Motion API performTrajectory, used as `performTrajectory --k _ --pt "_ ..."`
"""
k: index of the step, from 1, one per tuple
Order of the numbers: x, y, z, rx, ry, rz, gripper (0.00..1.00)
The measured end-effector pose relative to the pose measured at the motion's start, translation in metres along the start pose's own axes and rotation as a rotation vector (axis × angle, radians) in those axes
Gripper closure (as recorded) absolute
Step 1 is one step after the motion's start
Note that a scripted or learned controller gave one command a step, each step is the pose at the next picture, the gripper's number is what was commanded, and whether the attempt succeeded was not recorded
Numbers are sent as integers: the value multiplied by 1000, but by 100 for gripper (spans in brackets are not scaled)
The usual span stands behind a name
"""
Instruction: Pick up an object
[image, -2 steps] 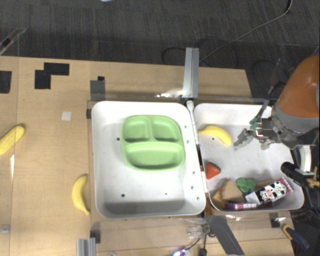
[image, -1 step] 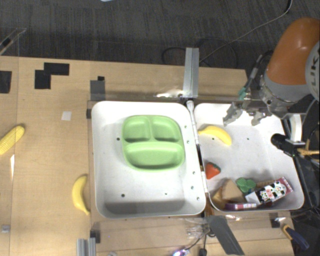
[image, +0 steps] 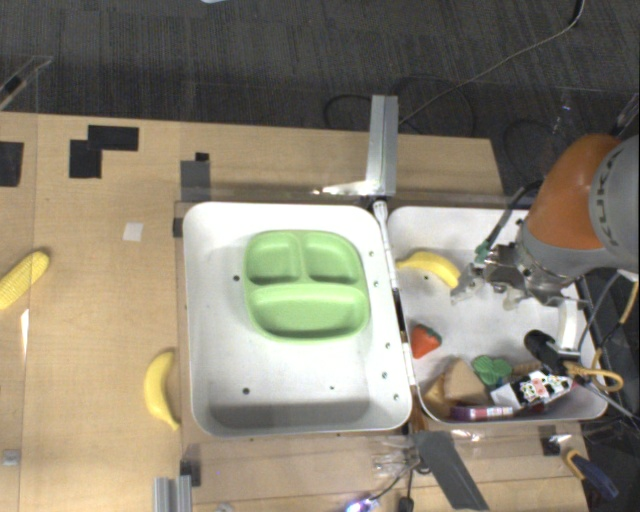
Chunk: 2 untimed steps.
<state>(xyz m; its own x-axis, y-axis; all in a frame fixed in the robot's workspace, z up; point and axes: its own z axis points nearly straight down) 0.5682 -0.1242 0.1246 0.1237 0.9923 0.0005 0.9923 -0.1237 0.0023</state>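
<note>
My gripper (image: 489, 290) hangs over the middle of the right bin (image: 500, 222), its two fingers spread apart with nothing between them. A yellow banana (image: 428, 266) lies just to its left, near the bin's left wall. A red strawberry-like piece (image: 425, 341) sits below the banana. Along the front wall lie a brown bread-like piece (image: 458, 382), a green piece (image: 490, 368), a dark purple bar (image: 470, 410) and a small black, white and red packet (image: 535, 388).
The left bin (image: 215, 300) holds a green divided plate (image: 303, 282). On the wooden bench to the left lie a second banana (image: 160, 388) and a yellow corn cob (image: 22, 280). A metal post (image: 383, 140) stands behind the bins.
</note>
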Motion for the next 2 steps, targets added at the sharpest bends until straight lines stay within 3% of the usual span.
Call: performTrajectory --k 1,2 --pt "29 51 35 -9 0 -106 0" --pt "31 54 23 -17 3 -108 100"
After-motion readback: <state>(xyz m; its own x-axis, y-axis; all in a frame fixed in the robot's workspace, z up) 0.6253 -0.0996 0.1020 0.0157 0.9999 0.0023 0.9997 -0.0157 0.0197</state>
